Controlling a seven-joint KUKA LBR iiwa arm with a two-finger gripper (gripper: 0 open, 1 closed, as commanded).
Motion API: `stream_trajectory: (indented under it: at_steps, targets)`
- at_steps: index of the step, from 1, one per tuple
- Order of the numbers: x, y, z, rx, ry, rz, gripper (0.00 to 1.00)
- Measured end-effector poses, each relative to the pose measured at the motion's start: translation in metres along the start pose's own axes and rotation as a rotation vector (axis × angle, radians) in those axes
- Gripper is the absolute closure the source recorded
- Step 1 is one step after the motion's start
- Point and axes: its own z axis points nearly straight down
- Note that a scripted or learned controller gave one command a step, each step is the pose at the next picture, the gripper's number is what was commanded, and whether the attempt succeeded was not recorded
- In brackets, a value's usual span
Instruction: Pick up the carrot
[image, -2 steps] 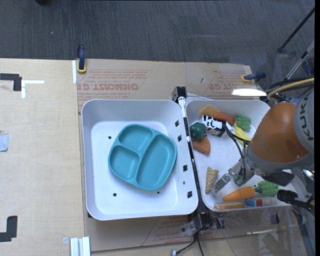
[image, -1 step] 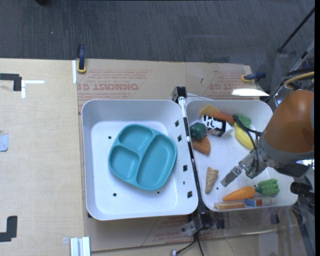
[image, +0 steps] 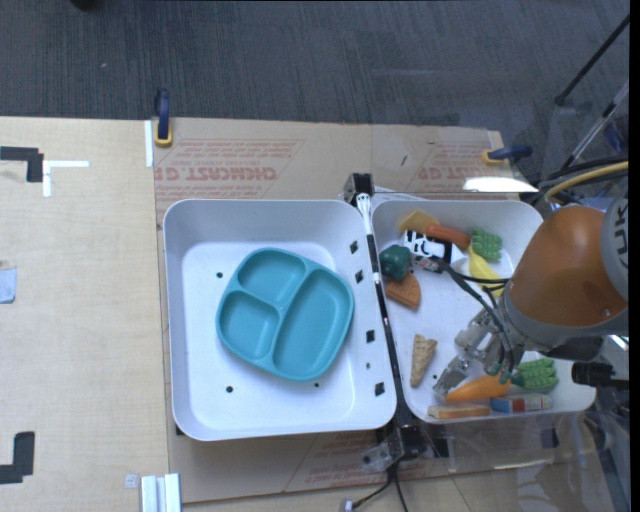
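Two shallow white bins sit side by side; the left bin (image: 190, 330) holds a teal three-compartment plastic plate (image: 285, 313). Down in the right bin (image: 425, 218), the metal two-finger gripper (image: 470, 368) is low at the near wall, and whether its fingers are apart or together I cannot tell. The orange toy carrot (image: 482, 389) lies touching the gripper's tip, just below it. A tan wafer cone (image: 423, 357) lies to the gripper's left; a green leafy toy (image: 536, 374) sits right of the carrot.
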Motion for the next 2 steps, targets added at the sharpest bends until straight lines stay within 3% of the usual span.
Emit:
stream_trajectory:
  at_steps: [1, 2]
  targets:
    - [-0.0024, 0.0013, -0.0093, -0.003, -0.005, 0.005, 1.0]
    - [-0.0023, 0.0014, -0.0093, -0.003, -0.005, 0.005, 0.0]
